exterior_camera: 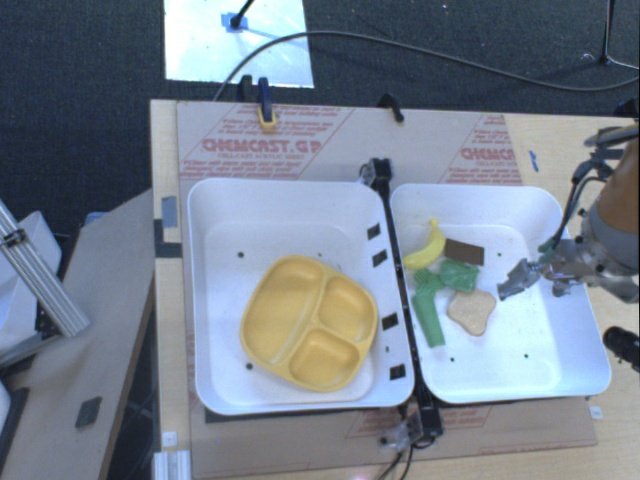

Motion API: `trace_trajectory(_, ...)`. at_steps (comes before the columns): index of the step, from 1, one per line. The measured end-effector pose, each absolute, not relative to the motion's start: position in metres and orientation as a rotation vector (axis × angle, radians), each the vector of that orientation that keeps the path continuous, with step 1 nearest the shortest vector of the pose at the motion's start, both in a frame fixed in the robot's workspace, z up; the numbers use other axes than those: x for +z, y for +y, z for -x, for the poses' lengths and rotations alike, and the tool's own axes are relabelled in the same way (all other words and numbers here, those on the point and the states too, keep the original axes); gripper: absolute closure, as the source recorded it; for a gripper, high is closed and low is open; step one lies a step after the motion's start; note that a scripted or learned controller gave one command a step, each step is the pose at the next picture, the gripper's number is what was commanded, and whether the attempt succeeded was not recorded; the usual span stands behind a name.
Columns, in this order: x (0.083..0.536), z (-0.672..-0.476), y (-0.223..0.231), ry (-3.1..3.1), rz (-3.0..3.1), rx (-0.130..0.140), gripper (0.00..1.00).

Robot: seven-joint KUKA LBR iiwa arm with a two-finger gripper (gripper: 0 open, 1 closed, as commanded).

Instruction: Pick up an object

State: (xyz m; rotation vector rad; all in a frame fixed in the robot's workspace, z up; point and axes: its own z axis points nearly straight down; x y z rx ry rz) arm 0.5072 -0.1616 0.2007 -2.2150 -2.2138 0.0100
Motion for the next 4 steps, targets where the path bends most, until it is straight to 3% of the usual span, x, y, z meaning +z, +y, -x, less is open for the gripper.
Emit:
trace_trajectory(1,0.207,-0.51,-0.161,-2.226,2.218,-0.001,0.0)
trace_trajectory(3,0.087,-0.515,-0.156,-2.223,2.223,-0.003,0.0)
trace_trajectory(4,0.088,-0.517,-0.157,-2.225,2.223,-0.005,0.0)
